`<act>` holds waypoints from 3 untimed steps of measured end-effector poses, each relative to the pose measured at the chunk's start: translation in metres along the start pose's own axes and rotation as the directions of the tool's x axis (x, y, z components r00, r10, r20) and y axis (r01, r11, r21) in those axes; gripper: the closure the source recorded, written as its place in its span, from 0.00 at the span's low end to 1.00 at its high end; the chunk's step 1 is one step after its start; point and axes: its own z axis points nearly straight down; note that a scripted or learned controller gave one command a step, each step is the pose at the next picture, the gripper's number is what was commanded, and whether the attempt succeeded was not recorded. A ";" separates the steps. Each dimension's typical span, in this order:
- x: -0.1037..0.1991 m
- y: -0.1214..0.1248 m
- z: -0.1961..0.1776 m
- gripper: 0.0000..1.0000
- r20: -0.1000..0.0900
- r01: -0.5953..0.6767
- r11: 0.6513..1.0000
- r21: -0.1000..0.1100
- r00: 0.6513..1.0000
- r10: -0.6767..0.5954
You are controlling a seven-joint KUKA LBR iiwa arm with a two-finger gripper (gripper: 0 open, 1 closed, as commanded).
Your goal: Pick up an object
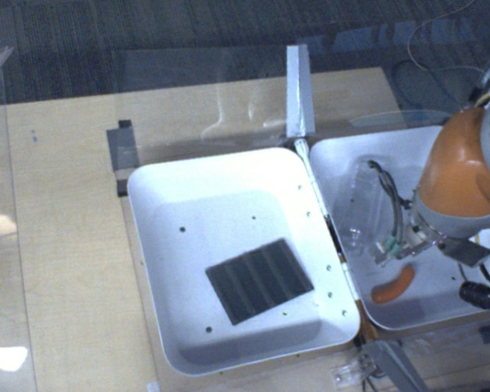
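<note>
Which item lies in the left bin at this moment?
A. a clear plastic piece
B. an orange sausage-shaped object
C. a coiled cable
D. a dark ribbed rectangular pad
D: the dark ribbed pad lies flat on the floor of the left bin, while the orange sausage-shaped object lies in the right bin.

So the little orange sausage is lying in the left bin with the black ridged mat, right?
Not quite. The camera view shows the orange sausage lying in the right bin, near its front edge, below the robot's arm. The black ridged mat is in the left bin, apart from the sausage.
</note>
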 end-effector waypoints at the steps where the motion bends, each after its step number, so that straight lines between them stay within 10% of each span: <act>1: -0.029 0.061 -0.055 1.00 -0.010 -0.012 1.000 0.019 1.000 0.013; 2: -0.029 0.061 -0.055 0.00 -0.010 -0.012 1.000 0.020 1.000 0.012; 3: -0.065 0.125 0.000 0.00 -0.009 -0.075 0.997 0.020 0.997 0.075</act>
